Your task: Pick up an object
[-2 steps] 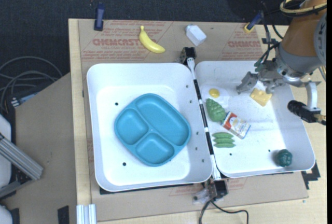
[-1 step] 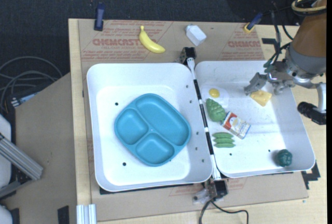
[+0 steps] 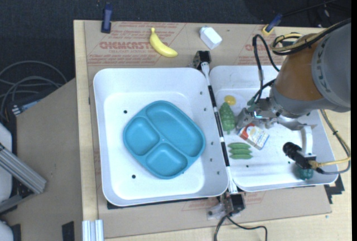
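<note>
A blue tray [image 3: 163, 138] with three compartments is lying in the left bin [image 3: 106, 123], while a banana [image 3: 161, 44] is resting on the bench [image 3: 89, 56] behind it. In the right bin [image 3: 279, 178], a green bumpy piece [image 3: 227, 117], a pea pod [image 3: 240, 149] and a small red-and-white packet [image 3: 255, 135] are sitting close together. The gripper [image 3: 249, 117] is hovering just beside the packet; whether it is released or clenched cannot be told.

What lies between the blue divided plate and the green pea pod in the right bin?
In the camera view, between the blue plate and the pea pod lie bare left-bin floor and the two bins' adjoining rims; no object.
</note>
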Action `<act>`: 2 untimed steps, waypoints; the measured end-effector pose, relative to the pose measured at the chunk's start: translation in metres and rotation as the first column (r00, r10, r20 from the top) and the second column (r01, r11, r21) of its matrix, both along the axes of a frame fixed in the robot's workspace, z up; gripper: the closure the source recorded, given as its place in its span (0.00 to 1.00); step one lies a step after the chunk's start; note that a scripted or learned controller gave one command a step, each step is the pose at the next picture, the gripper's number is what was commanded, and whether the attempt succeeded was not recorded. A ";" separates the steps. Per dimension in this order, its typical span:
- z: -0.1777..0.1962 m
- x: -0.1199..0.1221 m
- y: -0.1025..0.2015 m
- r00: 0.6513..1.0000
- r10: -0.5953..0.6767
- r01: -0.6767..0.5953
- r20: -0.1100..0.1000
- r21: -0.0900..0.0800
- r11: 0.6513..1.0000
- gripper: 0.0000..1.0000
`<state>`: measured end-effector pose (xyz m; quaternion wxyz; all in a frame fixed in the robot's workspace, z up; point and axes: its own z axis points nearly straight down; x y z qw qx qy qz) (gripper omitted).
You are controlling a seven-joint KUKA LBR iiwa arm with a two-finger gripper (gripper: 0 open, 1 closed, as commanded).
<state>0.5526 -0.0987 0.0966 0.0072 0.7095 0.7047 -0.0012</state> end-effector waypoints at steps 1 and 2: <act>-0.013 -0.042 -0.001 1.000 0.006 -0.006 -0.011 0.013 1.000 0.00; -0.012 0.000 -0.029 1.000 0.007 -0.007 -0.007 0.011 1.000 0.00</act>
